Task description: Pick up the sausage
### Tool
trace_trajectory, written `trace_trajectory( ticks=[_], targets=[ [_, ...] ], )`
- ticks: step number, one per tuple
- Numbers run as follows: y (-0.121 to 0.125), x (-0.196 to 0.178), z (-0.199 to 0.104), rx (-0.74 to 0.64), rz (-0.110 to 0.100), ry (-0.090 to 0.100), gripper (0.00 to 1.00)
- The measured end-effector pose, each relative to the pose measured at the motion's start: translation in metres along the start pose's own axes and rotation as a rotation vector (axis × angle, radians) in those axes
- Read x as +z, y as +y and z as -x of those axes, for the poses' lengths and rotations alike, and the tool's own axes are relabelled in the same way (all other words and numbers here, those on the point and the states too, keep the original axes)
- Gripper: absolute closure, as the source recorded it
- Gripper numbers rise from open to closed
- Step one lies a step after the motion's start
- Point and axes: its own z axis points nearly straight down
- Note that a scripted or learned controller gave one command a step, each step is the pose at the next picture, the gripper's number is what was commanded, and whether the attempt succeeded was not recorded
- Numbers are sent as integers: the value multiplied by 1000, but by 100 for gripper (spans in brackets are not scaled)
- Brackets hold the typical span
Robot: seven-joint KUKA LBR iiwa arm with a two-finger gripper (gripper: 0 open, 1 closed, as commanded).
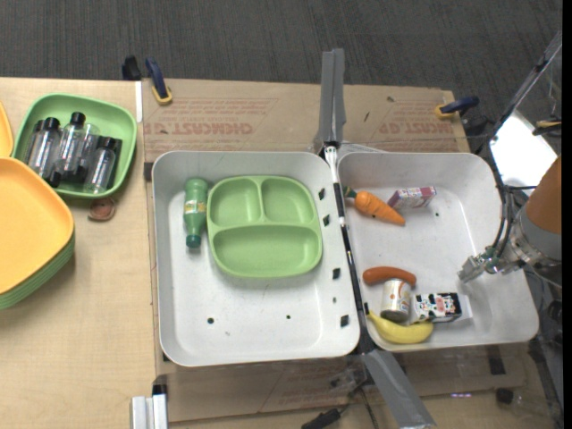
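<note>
**Sausage in the right bin, gripper at the far right edge**

You see two shallow white bins side by side on the bench. The left bin [179,320] holds a green divided plate [264,225] near its centre, with a green bottle [195,211] lying just beside the plate's left edge. The right bin [465,172] holds the smaller items.

Outside the bins, at the left of the bench, note a stack of orange plates [31,231] and, behind it, a green tray [76,146] carrying several small dark-capped bottles.

Locate the sausage [389,275] in the lower left part of the right bin, lying roughly crosswise. A small can [396,300] stands touching its near side. A banana [400,331] lies in front of the can, against the bin's front wall, and a small printed carton [441,307] lies just right of the can. Toward the back of this bin you find a carrot [377,207] and, just to its right, a pink packet [413,197].

The gripper [487,264] sits low at the right side of the right bin, well apart from the sausage, with nothing seen between its fingers. You cannot tell from this view whether it is released or clenched
</note>
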Motion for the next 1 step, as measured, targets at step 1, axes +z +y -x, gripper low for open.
trace_trajectory(
  ticks=[1],
  targets=[
    [94,-1,23,61,2,-2,100]
  ],
)
